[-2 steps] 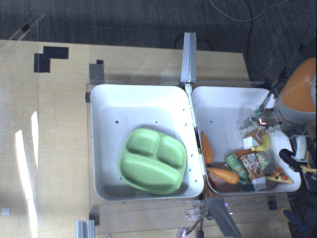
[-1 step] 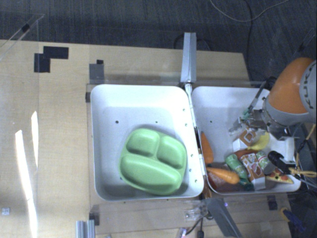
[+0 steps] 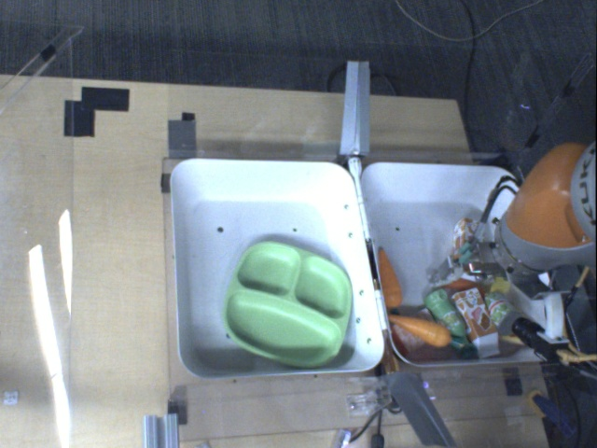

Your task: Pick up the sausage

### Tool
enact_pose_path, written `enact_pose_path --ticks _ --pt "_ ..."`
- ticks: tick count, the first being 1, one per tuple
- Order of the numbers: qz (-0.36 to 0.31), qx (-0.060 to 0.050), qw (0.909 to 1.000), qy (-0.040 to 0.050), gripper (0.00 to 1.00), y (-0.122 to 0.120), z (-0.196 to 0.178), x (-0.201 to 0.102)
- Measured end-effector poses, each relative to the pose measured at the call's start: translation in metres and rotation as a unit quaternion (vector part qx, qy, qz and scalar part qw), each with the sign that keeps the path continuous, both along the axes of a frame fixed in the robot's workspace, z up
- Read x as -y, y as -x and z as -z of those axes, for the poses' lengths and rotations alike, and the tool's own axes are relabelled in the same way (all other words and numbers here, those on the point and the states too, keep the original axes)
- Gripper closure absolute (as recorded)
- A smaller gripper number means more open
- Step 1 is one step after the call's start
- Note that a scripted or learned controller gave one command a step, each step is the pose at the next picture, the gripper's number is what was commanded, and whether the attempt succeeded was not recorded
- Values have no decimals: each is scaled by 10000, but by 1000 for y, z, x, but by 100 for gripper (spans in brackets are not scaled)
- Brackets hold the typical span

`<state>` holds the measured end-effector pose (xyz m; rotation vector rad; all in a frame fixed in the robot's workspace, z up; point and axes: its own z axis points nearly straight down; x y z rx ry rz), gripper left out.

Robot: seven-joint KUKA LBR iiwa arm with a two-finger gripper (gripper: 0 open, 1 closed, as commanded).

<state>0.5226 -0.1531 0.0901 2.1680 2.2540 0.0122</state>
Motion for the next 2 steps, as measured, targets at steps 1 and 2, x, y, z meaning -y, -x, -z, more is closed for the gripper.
enact_pose_path --ticks 1,2 --pt "-10 35 10000 -6 100 -3 -12 -1" --pt "-1497 -46 9887 1 100 24 -77 -20"
